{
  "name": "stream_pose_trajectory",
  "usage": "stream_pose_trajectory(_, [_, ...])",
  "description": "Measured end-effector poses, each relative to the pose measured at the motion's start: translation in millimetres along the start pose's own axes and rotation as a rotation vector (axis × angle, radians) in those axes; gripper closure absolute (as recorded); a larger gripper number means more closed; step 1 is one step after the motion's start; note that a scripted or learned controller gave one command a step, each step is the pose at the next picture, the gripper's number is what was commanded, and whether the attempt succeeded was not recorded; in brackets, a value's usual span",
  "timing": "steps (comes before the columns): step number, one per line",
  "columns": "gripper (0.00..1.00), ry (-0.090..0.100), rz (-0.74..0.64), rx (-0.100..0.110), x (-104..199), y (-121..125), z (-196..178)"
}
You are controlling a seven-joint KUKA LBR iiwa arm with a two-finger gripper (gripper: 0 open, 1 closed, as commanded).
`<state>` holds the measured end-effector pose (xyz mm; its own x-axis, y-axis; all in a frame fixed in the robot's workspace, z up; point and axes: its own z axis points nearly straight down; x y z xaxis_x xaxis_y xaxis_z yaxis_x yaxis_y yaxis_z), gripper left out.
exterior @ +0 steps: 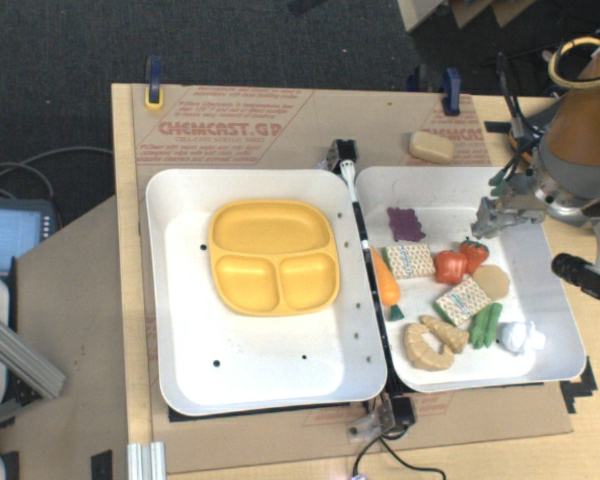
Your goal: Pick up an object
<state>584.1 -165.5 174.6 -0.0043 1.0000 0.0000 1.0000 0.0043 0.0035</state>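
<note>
My gripper hangs over the far right part of the right bin, just above and right of a red tomato. Nothing shows in its grasp. The right bin also holds purple grapes, a speckled cracker, an orange carrot, a second cracker, a green pod, a tan round piece, a tan pretzel-like bread and a white-blue item.
The left bin holds a yellow divided plate. A tan block lies on the bench behind the right bin. Blue clamps grip the bench's far edge. The arm's body looms over the right bin's far right corner.
</note>
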Motion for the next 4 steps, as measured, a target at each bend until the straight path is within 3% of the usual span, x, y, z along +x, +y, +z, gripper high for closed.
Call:
stream_pose_trajectory(1, [0.00,-0.001,0.004,0.001,-2,-1,0])
stream_pose_trajectory(2, [0.00,0.001,0.008,0.011,-38,-7,95])
stream_pose_trajectory(3, [1.00,-0.002,0.005,0.001,-37,-4,79])
stream_pose_trajectory(4, [1.00,0.003,-0.002,0.005,39,5,90])
